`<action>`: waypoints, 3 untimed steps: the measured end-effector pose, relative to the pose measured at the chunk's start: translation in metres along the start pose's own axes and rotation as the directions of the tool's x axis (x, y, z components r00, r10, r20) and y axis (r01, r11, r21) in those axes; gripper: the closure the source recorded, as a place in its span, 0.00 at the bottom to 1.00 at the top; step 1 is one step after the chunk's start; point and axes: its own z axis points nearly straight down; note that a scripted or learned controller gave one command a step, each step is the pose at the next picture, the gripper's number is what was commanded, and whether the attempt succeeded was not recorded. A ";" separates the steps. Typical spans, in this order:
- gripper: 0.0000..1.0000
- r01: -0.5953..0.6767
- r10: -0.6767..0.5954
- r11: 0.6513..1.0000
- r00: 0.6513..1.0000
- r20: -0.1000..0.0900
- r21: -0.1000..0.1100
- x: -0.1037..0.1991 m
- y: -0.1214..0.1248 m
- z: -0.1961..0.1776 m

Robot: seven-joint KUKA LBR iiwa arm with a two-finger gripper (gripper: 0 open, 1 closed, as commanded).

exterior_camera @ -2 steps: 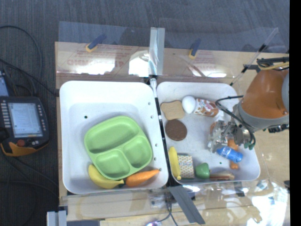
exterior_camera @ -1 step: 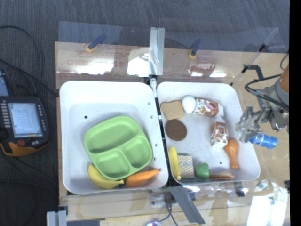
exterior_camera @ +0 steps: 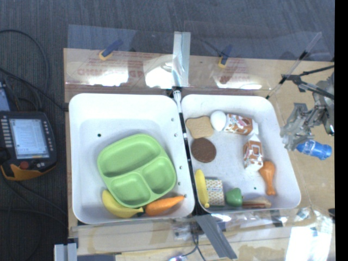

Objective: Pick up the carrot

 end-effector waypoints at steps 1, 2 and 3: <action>1.00 0.178 -0.178 0.984 0.984 -0.009 -0.005 0.022 -0.018 0.031; 1.00 0.359 -0.359 0.933 0.933 -0.007 -0.007 -0.006 0.014 0.038; 1.00 0.357 -0.357 0.934 0.934 0.000 0.001 -0.008 -0.009 -0.097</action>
